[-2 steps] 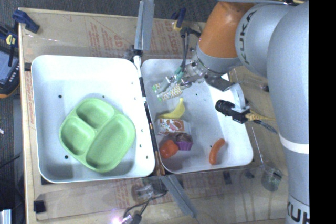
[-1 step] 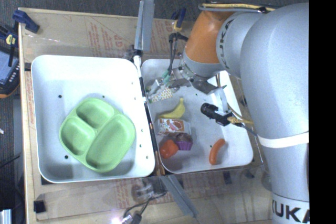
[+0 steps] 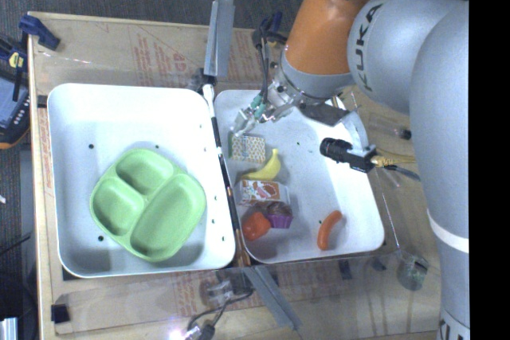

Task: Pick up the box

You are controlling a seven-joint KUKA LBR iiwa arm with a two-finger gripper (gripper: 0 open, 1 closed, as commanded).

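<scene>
Box [image 3: 261, 191] lay along right bin's [image 3: 362, 207] left wall, below banana [image 3: 267, 167]. End effector [image 3: 249, 119] hovered above, grip state unclear. Best lowered squarely, avoiding tomato [image 3: 255, 225].

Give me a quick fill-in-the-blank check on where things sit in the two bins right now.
1. The green divided plate lies in the ____ bin of the camera view.
2. The box lies just below the yellow ____.
3. The tool hangs over the ____ bin, near its top-left corner.
4. The tomato sits directly ____ the box, in the camera view.

Missing words: left; banana; right; below
</scene>
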